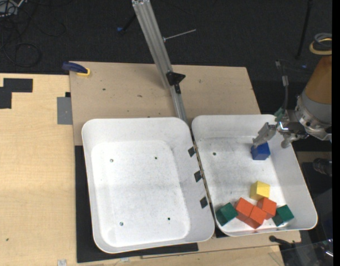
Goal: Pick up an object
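While the tool (275, 134) hangs with fingers spread at the frame's right, just beside the blue cube (260, 151) in the right bin (231, 132), closing off-centre could push it aside.

The left bin (103, 143) offers open floor throughout. In the right bin (231, 127), the middle and near-left stretch lie open, while a blue cube (260, 151) sits by the far-right wall and clustered blocks (254, 208) crowd the near corner.

Grey arm (316, 112) with orange band; metal pincer (275, 134) with teal accent
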`<state>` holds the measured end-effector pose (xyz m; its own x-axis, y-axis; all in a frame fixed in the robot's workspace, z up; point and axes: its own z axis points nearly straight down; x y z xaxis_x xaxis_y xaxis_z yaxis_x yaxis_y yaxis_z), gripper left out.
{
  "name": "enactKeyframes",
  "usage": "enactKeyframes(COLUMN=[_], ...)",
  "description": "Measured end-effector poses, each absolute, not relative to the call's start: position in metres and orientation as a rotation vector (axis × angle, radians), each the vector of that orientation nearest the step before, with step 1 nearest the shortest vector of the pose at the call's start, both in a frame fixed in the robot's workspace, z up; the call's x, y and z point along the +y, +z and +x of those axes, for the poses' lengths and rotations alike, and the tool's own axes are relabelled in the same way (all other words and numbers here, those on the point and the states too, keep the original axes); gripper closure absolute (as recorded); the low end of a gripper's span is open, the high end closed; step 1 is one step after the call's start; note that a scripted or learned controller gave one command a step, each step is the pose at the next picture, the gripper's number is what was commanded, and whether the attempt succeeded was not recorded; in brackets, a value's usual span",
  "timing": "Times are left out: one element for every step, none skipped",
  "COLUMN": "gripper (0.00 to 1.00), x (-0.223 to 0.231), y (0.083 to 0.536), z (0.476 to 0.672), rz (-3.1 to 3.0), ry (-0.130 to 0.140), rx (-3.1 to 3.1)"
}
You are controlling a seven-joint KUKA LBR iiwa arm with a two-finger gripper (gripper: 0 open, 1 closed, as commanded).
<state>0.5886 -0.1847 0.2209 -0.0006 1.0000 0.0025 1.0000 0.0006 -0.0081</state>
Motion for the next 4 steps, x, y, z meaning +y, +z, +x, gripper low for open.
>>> enactKeyframes(gripper=[0.00, 0.00, 0.00, 0.00], x=[-0.185, -0.187, -0.181, -0.181], y=[0.224, 0.159, 0.096, 0.091], z=[0.590, 0.585, 0.586, 0.586], rz=[-2.217, -2.215, -2.215, -2.225], ry=[0.003, 0.008, 0.007, 0.001], rx=[-2.221, -2.215, -2.215, -2.215])
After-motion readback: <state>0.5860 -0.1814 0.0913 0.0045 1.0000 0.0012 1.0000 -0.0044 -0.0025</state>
